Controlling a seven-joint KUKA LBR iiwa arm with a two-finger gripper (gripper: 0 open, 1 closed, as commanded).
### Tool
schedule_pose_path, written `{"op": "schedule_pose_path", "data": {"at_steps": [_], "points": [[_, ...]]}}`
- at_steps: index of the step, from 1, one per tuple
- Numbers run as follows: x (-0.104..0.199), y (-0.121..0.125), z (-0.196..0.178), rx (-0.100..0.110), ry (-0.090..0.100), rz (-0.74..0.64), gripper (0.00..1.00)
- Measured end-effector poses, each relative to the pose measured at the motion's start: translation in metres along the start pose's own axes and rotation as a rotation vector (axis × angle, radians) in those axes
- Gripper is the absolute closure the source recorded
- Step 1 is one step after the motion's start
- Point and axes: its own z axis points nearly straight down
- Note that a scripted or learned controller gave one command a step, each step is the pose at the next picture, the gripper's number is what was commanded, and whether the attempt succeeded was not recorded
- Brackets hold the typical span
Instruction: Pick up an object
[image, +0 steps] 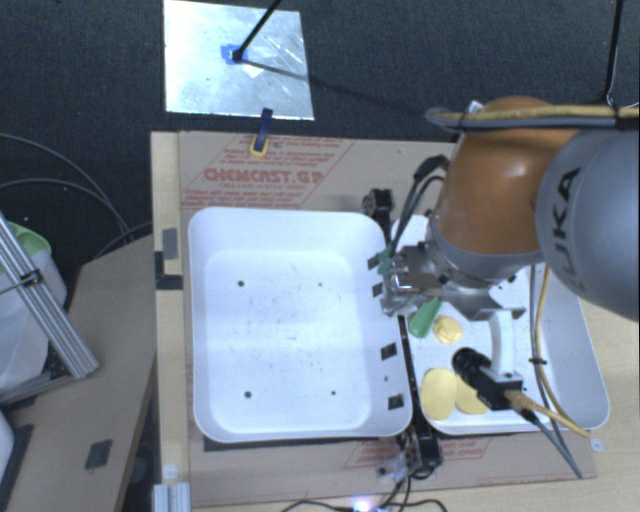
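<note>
The tool (420, 300) hangs low over the right bin (590, 400), close against that bin's left wall and under the bulk of the grey arm (580, 220) with its orange band (500, 170). The arm covers most of it from above, so whether it is spread or pressed together cannot be told.

A green object (424, 318) shows just below the tool's metal parts, tilted, at the left side of the right bin; whether it is pinched or merely lies under the tool cannot be made out. Just to its right lies a small pale yellow piece (447, 328). Nearer to the camera, in the same bin, sit two larger yellow pieces (440, 392) side by side, touching, with a black part (485, 375) of the arm's fittings lying across their right edge. A yellow cable (545, 415) runs down past them to the bin's near rim.

The left bin (290, 320) is a shallow white tray with a few dark specks on its floor. Both bins rest on a brown cardboard sheet (270, 165) printed with red lettering, lying on the counter (110, 330).

The far half of the right bin is hidden by the arm, and the arm itself is cut off at the right edge.
</note>
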Motion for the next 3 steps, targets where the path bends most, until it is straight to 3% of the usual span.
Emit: {"op": "schedule_pose_path", "data": {"at_steps": [1,2,3], "points": [[-0.017,0.009,-0.144,-0.01,-0.003,0.012,1.0],[-0.03,-0.001,-0.08,0.013,-0.007,0.016,1.0],[0.055,0.001,-0.139,0.003,-0.002,0.003,1.0]]}}
